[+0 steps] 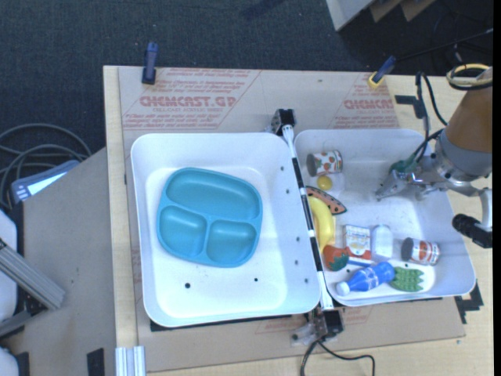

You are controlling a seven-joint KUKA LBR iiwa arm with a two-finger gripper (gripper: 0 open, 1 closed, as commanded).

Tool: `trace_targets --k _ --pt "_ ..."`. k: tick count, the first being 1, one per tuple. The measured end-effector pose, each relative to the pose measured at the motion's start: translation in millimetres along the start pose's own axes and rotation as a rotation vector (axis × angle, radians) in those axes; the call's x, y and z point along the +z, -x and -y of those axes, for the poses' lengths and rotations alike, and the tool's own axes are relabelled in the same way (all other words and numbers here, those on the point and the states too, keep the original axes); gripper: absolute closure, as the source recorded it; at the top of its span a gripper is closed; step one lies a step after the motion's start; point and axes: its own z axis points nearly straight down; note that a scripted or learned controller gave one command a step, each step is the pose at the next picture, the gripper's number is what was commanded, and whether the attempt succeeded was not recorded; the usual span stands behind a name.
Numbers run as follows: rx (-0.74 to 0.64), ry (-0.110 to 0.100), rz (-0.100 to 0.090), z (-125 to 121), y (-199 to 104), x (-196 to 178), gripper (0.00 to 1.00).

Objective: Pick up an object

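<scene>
From my console, nearest me along the right bin's (462,245) front edge I see a blue bottle (369,278) with a green leafy item (409,279) just at its 3 o'clock. Behind them sit a red-and-green toy (337,257), a white carton (358,240), a white cup (382,240) and a small red-banded can (421,251). A banana (321,219) lies along the bin's left wall, a brown curved piece (327,200) at its 12 o'clock. Farther back stands a tipped can (326,163). The left bin (149,210) carries a blue divided plate (210,216). The arm (470,128) enters from 3 o'clock, bent down, its gripper (398,180) low over bare bin floor, fingers spread with nothing between them, well apart from the can at its 9 o'clock
</scene>
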Motion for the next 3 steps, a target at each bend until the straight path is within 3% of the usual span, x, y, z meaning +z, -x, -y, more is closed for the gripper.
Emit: trace_targets --k 1,2,3 --pt "-0.001 0.000 -0.004 -61.0 -1.4 10.1 0.00" --pt "-0.001 0.002 0.005 -60.9 2.2 -1.0 1.00" --pt "0.005 -0.017 0.005 -73.2 -87.5 8.2 1.00"
